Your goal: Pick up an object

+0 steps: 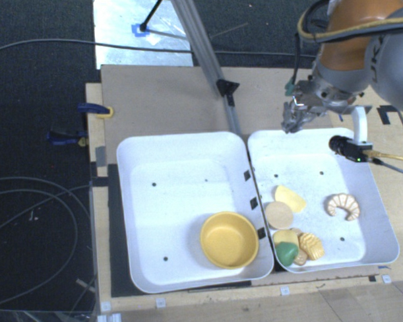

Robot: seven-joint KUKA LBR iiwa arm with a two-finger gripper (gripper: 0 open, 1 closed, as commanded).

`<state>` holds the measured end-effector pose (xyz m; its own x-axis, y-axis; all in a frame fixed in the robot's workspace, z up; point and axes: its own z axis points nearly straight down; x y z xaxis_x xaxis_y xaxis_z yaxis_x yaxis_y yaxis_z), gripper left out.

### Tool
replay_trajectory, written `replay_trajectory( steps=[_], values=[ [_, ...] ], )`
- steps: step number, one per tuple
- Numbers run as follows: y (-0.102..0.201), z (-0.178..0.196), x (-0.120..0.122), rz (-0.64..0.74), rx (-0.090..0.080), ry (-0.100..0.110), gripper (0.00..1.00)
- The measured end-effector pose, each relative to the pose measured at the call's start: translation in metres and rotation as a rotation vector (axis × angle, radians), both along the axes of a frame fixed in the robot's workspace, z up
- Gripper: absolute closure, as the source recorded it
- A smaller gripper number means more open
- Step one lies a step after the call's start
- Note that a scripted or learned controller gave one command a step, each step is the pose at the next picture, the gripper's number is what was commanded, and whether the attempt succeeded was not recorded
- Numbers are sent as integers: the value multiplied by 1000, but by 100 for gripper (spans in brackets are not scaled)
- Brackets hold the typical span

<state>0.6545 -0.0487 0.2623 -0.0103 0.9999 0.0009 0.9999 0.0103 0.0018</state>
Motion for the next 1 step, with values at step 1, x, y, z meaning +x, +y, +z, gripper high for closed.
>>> replay_trajectory(
  steps=[1],
  values=[
    [58,-19,2,1,1,1,100]
  ],
)
